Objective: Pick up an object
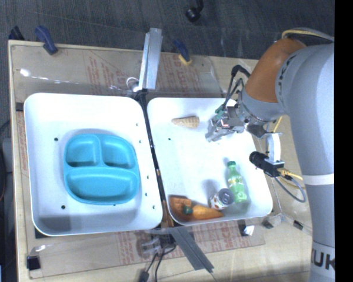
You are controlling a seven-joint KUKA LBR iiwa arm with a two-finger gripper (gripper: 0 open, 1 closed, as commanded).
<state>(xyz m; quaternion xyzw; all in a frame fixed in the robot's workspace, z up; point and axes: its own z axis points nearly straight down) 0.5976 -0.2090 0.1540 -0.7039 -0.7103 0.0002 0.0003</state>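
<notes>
Jaws above cone (186, 121) in bin (182, 175)

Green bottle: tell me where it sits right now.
The green bottle lies in the right bin, near its right wall toward the front, beside a small can and just right of the carrot.

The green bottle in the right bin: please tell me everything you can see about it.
The green bottle looks like translucent plastic with a green cap and a pale label around its body. It lies on its side near the right bin's right wall, cap pointing to the far side. Its lower end is beside a small can, possibly touching it. The gripper is apart from it.
</notes>
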